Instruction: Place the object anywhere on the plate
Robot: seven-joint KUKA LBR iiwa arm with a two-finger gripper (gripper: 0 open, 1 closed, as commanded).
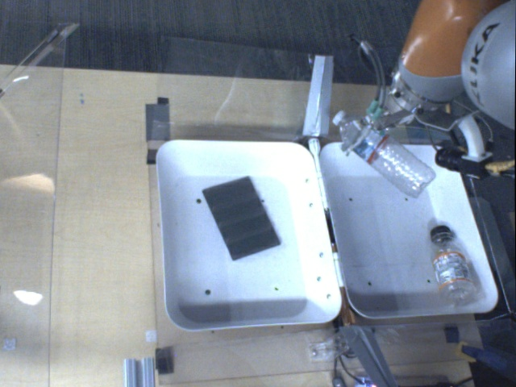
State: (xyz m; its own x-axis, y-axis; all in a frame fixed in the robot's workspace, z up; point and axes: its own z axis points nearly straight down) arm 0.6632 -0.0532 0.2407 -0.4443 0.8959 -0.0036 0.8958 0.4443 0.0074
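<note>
Plate, dark, flat and ridged, lies skewed in the middle of the left bin, its face bare and ready to receive whatever is set down on it. Across the shared rim, the right bin keeps a small dark-capped bottle lying in its front right corner, well apart from the arm. Above that bin's back edge the gripper hangs off the orange-banded arm, pinching a clear plastic bottle near its neck, so the body tilts down and right, lifted free of the bin floor. That raised hold looks meant to carry the bottle over the dividing rims, and the likely next move is leftward toward the plate.
</note>
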